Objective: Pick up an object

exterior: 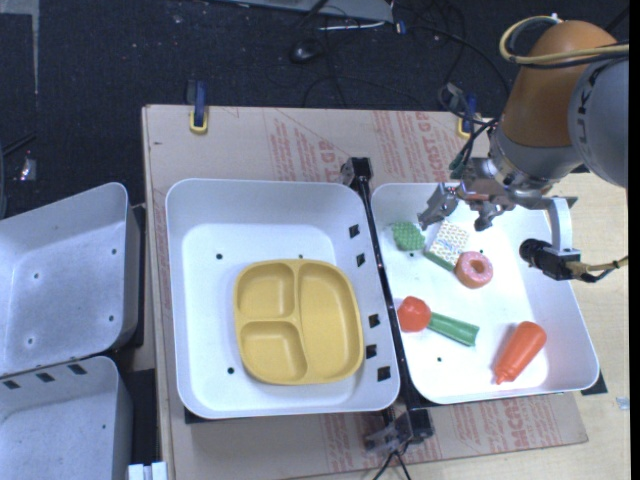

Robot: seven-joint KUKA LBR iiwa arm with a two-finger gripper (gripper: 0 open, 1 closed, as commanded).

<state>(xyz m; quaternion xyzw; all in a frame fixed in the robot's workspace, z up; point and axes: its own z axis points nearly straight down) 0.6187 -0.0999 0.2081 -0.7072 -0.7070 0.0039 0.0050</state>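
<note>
Camera view, fingers (460,211) spread apart above sponge (448,240), pink donut (474,269) beside, yellow tray (298,321) left bin.

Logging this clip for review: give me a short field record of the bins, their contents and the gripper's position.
left bin: yellow divided tray
right bin: green and white sponge, pink doughnut, red-headed toy with green handle, orange carrot
gripper: open, above the sponge, at the right bin's far side
held: nothing between the fingers
</note>
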